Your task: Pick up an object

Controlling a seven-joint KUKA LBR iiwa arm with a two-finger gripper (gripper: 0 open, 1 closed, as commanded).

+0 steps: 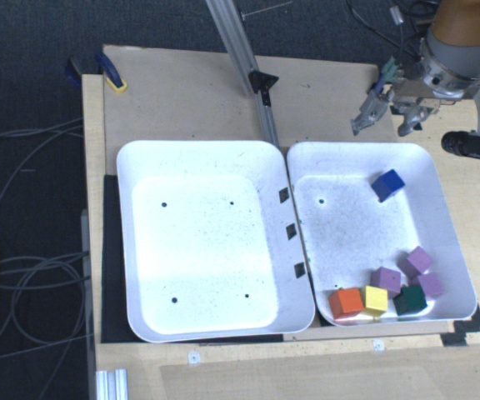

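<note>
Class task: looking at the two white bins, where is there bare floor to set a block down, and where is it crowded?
The left bin has bare floor throughout. In the right bin, bare floor runs between the blue block and the near-right cluster: orange block, yellow block, green block and three purple blocks. That corner is crowded.

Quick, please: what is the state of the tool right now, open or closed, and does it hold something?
Tool: open, holding nothing; it hangs above the bench behind the right bin, apart from the blue block.
</note>
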